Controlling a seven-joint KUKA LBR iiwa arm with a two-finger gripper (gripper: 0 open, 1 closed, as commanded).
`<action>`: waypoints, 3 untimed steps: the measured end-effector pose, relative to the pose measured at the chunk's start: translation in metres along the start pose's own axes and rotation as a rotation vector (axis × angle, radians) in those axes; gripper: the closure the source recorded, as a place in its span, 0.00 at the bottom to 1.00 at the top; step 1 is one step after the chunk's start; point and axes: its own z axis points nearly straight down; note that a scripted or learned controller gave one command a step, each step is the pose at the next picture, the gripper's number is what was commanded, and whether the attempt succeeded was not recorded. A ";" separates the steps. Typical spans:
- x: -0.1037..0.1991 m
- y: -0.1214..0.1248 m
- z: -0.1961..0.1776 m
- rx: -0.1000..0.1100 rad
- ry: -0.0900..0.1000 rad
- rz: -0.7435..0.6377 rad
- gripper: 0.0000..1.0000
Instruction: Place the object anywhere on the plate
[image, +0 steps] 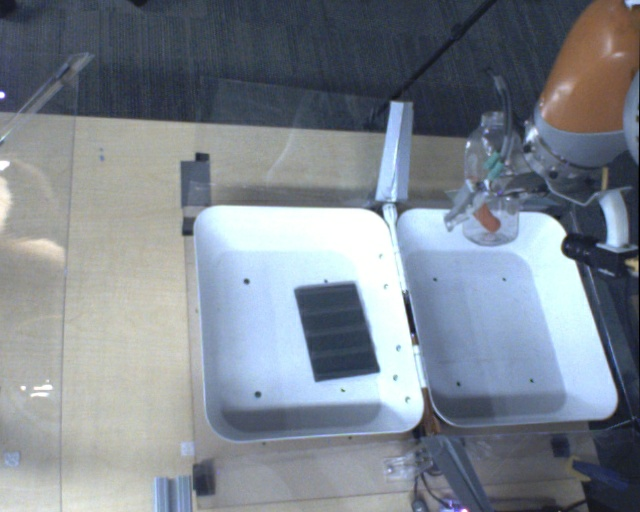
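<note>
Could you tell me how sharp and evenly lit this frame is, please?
Camera view: soft throughout; the gripper and the clear object at it are blurred; shadow bands line the near walls of the left bin and right bin; the dark plate reads clearly.

Two shallow white bins sit side by side on a pale wooden bench, the left bin touching the right bin. A grey metal bar stands at their far junction.
</note>
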 end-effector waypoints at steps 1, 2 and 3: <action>0.001 0.002 -0.010 -0.004 -0.001 -0.004 1.00; 0.031 -0.012 0.011 0.008 0.002 -0.061 1.00; 0.107 -0.022 0.107 0.009 0.004 -0.185 1.00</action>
